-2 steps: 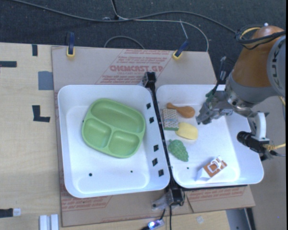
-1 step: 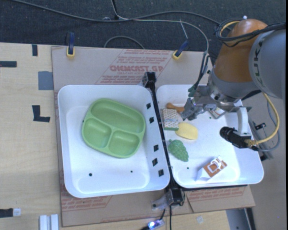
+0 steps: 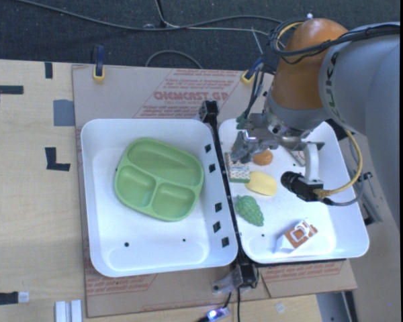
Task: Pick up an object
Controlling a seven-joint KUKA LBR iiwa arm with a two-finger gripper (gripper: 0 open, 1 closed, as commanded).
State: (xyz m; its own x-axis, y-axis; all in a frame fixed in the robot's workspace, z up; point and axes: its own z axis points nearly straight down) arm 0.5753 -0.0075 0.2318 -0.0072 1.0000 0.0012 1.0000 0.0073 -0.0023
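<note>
We see the arm (image 3: 336, 59) reaching in from the right, its jaws (image 3: 245, 147) low over the far left corner of the right bin (image 3: 342, 243); we cannot tell how far they are parted or whether they grip anything. Just beside them lie an orange piece (image 3: 262, 157), a patterned block (image 3: 239, 174) and a yellow piece (image 3: 262, 184). Nearer sit a green leafy toy (image 3: 250, 210) and a small orange-and-white carton (image 3: 297, 236). A green divided plate (image 3: 159, 178) rests in the left bin (image 3: 97, 247).
</note>
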